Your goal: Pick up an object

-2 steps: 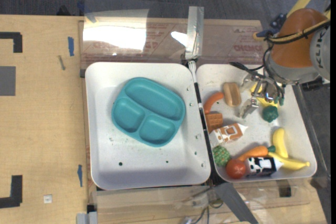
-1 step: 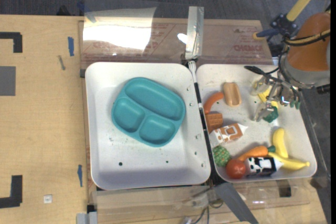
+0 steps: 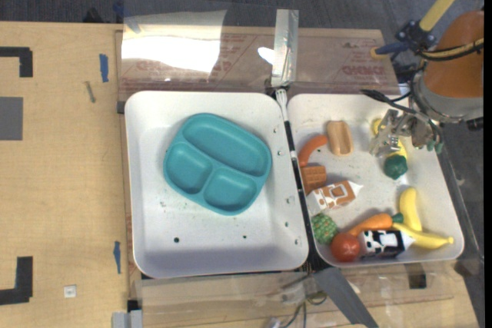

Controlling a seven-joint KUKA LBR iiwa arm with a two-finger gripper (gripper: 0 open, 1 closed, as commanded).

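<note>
Scanning from the left bin (image 3: 146, 242), I see a teal divided plate (image 3: 218, 163) at its middle. In the right bin (image 3: 453, 203) toys crowd the near edge: tomato (image 3: 346, 246), carrot (image 3: 370, 224), banana (image 3: 415, 220). My tool (image 3: 400, 136) hangs at the far right corner above a green toy (image 3: 396, 165); how far it is parted I cannot tell. Nothing looks lifted yet.

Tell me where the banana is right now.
The banana lies in the right bin, near its front right corner, beside the carrot and the black-and-white toy.
</note>
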